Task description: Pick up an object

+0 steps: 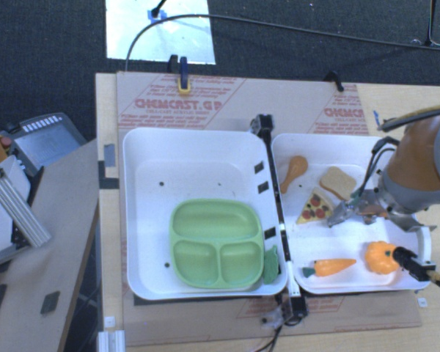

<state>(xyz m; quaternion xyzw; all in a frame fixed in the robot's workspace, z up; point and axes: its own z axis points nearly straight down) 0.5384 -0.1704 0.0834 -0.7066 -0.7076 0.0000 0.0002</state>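
The right bin [330, 139] holds several toy foods. A tan drumstick [293, 171] lies at its back left, with a slice of bread [339, 182] beside it. A pizza slice [315, 208] rests in the middle. An orange carrot [331, 267] and an orange pepper [380, 257] lie along the front wall. My gripper [339, 217] hangs low in this bin, just right of the pizza slice and in front of the bread, its tip pointing left. Nothing shows held in it.
The left bin [154, 134] holds a green divided plate [216, 242], with a small green object [270, 265] wedged at the plate's right edge. A black divider [271, 189] runs between the bins. The arm [422, 167] covers the right bin's right side.
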